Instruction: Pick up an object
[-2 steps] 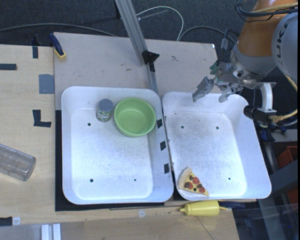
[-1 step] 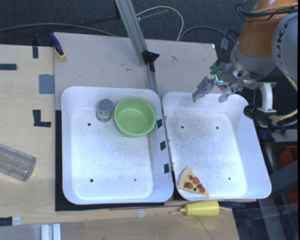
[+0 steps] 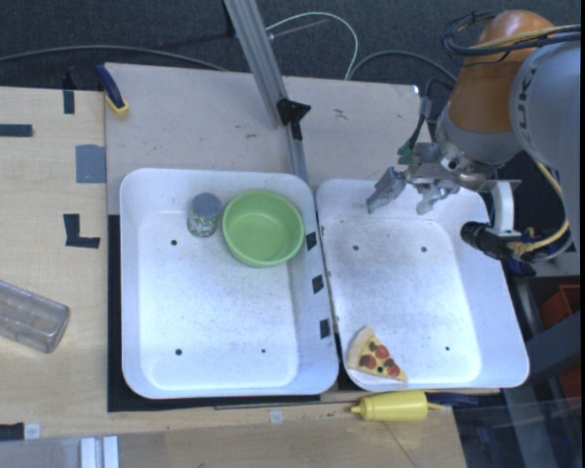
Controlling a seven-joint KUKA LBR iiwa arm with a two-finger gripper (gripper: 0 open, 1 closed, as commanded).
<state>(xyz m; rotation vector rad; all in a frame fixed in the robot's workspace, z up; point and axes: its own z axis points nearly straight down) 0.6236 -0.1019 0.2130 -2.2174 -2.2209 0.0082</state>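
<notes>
My claw (image 3: 407,192) hangs spread and empty at the right bin's (image 3: 487,359) far edge; the flat, triangular pizza slice (image 3: 374,356) lies well nearer.

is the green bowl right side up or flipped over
Right side up. The green bowl in the left bin shows its open mouth and hollow inside, ringed by its rim, beside a small jar.

No readable text

No lettering, label, brand, number or sign can be read anywhere on the bench; the dark tape marks (image 3: 78,230) on the wooden surface at the left are plain shapes, not characters.
</notes>
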